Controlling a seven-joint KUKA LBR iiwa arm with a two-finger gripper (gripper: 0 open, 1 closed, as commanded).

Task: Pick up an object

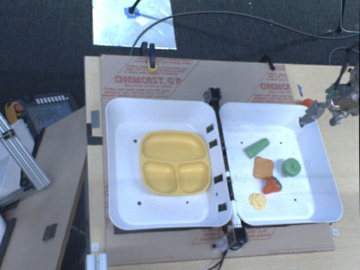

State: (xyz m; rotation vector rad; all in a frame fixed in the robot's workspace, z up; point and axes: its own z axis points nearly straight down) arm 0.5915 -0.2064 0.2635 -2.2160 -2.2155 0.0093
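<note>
Diagonally, green cylinder (256, 147) pointing upper-right

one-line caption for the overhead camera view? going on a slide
Gripper poised at the right bin's far edge; five small items clustered inside it, yellow divided plate in the left bin.

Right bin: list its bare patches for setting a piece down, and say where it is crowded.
In the right bin, bare floor lies along the far wall above the green cylinder, and along the near wall below the yellow piece. The middle is crowded: cylinder, orange block, green round piece and red piece cluster there.
</note>
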